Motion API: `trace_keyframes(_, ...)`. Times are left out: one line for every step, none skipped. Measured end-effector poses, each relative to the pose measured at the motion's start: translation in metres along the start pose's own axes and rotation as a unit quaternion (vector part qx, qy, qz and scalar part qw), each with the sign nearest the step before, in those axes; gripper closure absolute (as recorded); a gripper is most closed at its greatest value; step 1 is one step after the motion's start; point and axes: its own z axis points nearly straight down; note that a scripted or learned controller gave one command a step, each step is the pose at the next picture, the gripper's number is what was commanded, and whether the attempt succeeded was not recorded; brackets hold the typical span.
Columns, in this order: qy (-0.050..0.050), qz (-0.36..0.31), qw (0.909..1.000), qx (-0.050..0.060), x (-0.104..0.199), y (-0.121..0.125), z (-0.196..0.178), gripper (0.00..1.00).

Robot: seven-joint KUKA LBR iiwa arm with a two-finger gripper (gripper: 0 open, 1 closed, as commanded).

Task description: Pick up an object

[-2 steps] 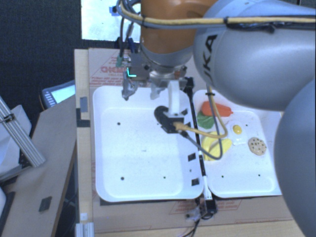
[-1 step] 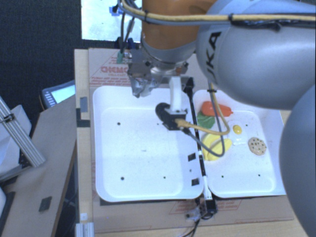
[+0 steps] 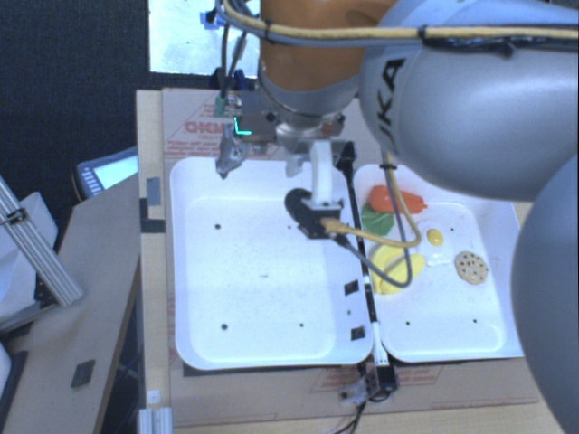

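Observation:
My gripper hangs over the far edge of the left bin, open, its two grey fingertips apart with nothing between them. A white post with a black end piece and a yellow cable reaches down from the wrist to the left bin's floor near the divider. The objects lie in the right bin: an orange-red piece, a green piece, a yellow piece, a small yellow blob and a round cookie-like disc. All of them sit to the right of the gripper, apart from it.
The big grey arm covers the upper right and hides the far part of the right bin. A black cable runs along the divider between the bins. A tablet and a metal rail lie off the bench on the left.

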Motion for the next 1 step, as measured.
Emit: trace_keyframes(0.001,-0.001,1.0,-0.001,0.0002,0.0006,-0.0115,1.0)
